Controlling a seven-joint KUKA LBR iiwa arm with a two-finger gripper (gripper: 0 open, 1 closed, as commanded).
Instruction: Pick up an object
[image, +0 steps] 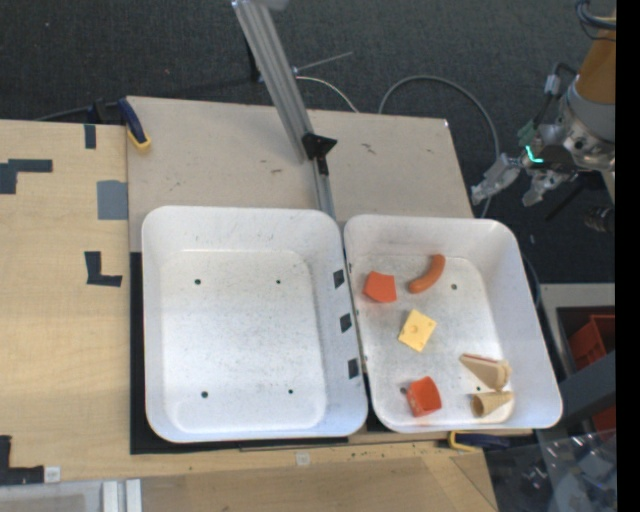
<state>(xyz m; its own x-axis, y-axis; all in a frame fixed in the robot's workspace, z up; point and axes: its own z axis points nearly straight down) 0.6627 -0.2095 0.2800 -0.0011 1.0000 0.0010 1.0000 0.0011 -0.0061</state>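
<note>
The right bin (520, 262) holds several small objects: an orange block (379, 287), a curved orange sausage (427, 273), a yellow cheese wedge (418, 330), a red block (424, 396) and two beige cone-like pieces (486, 371) (492, 404). My gripper (515, 187) hangs beyond the far right corner of that bin, above the dark floor, well away from every object. Its two fingers are spread apart and open, with nothing between them.
The left bin (160, 300) lies beside the right one, their rims meeting in the middle. A grey metal post (285, 85) slants up from behind the bins. Cables run over the floor behind the bench.
</note>
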